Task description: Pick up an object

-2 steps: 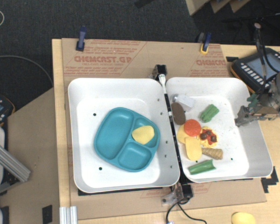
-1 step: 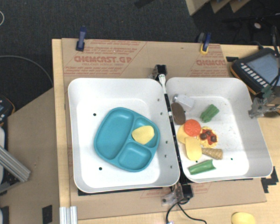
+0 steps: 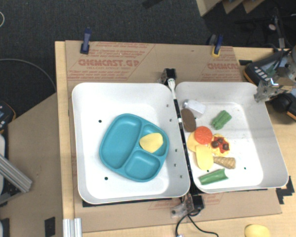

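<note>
Toy food (image 3: pixel 209 149) sits clustered in your right bin (image 3: pixel 256 147); gripper (image 3: pixel 266 90) over its far-right rim, finger state unclear.

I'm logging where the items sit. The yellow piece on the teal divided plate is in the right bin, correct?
Not quite. The camera view shows the yellow piece on the teal divided plate in the left bin, not the right one.
</note>
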### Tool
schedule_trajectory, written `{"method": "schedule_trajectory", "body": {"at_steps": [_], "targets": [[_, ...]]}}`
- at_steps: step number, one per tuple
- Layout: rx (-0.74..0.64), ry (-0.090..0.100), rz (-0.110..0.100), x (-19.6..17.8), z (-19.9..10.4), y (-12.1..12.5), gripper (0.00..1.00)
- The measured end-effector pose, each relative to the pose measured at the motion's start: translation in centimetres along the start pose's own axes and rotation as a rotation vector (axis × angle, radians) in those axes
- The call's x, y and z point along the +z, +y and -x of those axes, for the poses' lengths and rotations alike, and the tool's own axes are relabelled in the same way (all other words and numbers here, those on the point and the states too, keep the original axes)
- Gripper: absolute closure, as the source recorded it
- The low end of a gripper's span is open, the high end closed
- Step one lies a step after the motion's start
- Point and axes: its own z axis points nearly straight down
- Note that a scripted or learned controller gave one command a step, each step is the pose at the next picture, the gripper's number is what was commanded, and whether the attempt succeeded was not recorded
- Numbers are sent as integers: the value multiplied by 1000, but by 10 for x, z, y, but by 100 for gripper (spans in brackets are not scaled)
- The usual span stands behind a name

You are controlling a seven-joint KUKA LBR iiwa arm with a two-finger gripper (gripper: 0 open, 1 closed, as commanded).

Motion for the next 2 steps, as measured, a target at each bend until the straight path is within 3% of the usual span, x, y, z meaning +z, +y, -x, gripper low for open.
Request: {"method": "schedule_trajectory", "body": {"at_steps": [1, 2], "targets": [[6, 6, -12, 12, -15, -80, 100], [-3, 4, -2, -31, -102, -76, 100]]}}
